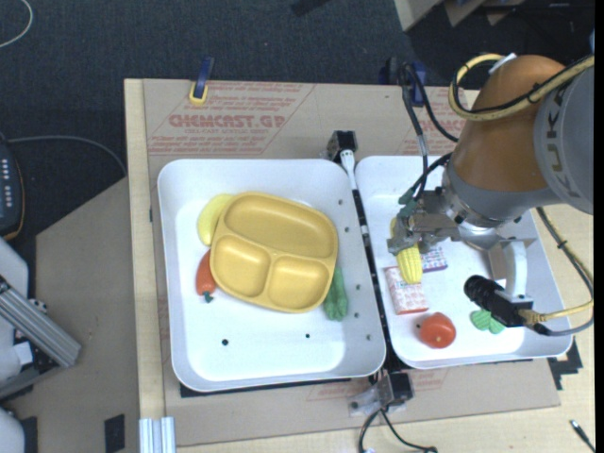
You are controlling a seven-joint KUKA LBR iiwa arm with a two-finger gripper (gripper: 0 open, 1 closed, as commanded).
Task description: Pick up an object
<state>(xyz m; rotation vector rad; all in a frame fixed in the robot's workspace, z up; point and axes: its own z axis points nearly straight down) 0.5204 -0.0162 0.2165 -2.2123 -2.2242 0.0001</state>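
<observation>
My gripper [412, 241] hangs over the left half of the right bin [547, 347], under the grey and orange arm. A yellow corn cob [411, 265] lies directly below it, its upper end tucked under the gripper's tip. Whether the cob is gripped or just lying there is unclear. A red and white packet [407, 296] lies just in front of the cob. Near the bin's front sit a red tomato [436, 330] and a small green piece [486, 323]. A pale pink card [435, 260] lies beside the cob.
The left bin [179, 281] holds a yellow divided plate [274, 251]. A yellow item [211, 215] sits behind it, a red pepper [205, 277] at its left and a green item [336, 296] at its right. The bins' adjoining walls run close to the gripper's left.
</observation>
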